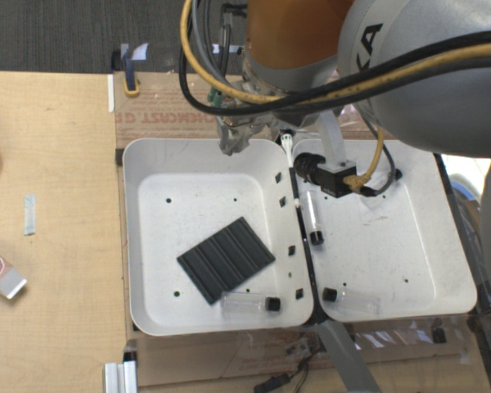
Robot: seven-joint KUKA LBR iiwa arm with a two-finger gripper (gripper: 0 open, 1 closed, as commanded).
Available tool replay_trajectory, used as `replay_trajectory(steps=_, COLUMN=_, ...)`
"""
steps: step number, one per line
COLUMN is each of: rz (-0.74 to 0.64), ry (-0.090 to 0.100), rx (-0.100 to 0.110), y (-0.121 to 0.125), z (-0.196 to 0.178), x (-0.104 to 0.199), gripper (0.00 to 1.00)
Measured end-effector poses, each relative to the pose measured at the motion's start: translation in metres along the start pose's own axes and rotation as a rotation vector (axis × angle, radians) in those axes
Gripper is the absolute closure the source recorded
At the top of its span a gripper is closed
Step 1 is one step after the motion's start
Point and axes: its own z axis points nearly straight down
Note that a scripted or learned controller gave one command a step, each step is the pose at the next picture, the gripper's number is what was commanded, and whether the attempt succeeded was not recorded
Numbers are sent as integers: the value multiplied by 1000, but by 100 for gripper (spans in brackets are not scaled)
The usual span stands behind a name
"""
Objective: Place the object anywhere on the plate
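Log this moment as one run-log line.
gripper: above far rim of left bin; plate: flat in left bin, nothing on it; tube: by plate's near corner; task: not done

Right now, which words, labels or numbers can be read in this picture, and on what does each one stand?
"KA": black letters on the grey arm; the start of the word is hidden by the orange band.
Red print on the cardboard behind the bins: it is upside down and too blurred to read.
Nothing else carries readable text.
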Motion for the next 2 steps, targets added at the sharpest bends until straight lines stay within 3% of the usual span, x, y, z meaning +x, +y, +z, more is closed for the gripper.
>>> replay_trajectory(steps=1, rz=-335, ry=2, rx=-5, y=17, z=6, x=-23, gripper=100)
replay_trajectory(steps=2, rz=-642, ry=3, rx=-4, y=-48, z=62, x=-2, gripper=100)
